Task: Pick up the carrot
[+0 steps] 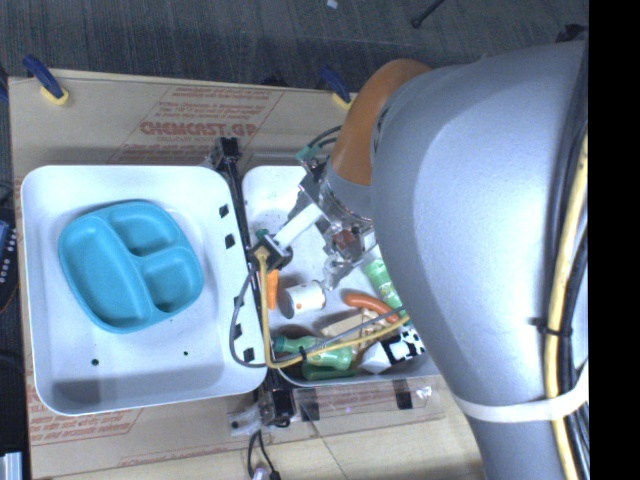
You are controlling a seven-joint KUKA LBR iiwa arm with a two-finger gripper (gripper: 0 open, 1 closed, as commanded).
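My pincer (pixel 338 258) hangs low over the right bin (pixel 262 190), just under my wrist, and whether it is spread or pressed together I cannot tell, because my own arm (pixel 480 208) covers much of it and the metal parts blur into the clutter. Nothing shows clamped in it. Just left of it and a little nearer lies a small white cylinder (pixel 303 296). To the right of that, close below my pincer, the carrot (pixel 366 302) lies in the right bin as a short orange curved piece, resting among the other things and partly over a tan wooden block (pixel 340 322). A second, thinner orange stick (pixel 272 290) stands by the bin's left wall. Near the bin's near edge lies a green bottle-like thing (pixel 315 348), with a yellow cord (pixel 350 340) running across it, and a black-and-white patterned tag (pixel 405 345) at the right. A green striped item (pixel 381 280) sits against my arm. In the left bin (pixel 40 268), well apart, a blue divided plate (pixel 130 263) rests. Both bins sit on the cardboard-covered desk (pixel 200 118), held by blue clamps (pixel 45 78) at the far edge.
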